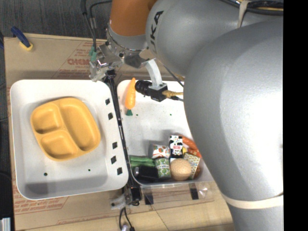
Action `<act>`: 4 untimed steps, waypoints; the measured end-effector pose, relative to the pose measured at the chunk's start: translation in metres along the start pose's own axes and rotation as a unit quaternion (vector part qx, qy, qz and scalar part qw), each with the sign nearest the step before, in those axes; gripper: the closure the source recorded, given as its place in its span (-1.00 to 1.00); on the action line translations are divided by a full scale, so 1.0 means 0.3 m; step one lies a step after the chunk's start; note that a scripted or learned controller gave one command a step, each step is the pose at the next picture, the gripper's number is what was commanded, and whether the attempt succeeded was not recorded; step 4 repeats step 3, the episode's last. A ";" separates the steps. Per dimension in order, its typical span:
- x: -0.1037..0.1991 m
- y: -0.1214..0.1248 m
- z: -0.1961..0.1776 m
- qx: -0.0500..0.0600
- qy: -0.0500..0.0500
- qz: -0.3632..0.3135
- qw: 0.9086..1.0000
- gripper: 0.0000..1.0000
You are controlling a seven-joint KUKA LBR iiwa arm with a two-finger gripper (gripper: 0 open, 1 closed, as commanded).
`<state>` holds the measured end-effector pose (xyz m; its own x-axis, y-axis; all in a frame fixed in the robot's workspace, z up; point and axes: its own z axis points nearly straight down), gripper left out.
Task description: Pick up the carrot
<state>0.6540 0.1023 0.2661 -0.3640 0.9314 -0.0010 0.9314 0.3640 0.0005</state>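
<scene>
Hovering beside the slim orange green-tipped carrot, which lies clear of the heaped packets for easy taking, the two-finger gripper is spread or pressed together, I can't tell which.

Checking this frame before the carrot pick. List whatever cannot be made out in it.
Camera view:
- Right bin: its right side is hidden behind the grey arm.
- Orange item in the near pile: mostly covered by the arm and the small cartons, so it is unidentifiable.
- Carton print: too small to read.
- Black item by the front wall: too dark to identify.
The carrot is unobstructed.
</scene>
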 end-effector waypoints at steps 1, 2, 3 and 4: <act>-0.016 -0.039 0.038 0.003 0.000 0.113 0.994 1.00; -0.015 -0.050 -0.217 -0.001 0.000 0.217 0.976 1.00; -0.056 -0.012 -0.234 0.001 0.000 0.365 0.931 1.00; -0.056 -0.012 -0.234 0.001 0.000 0.365 0.931 1.00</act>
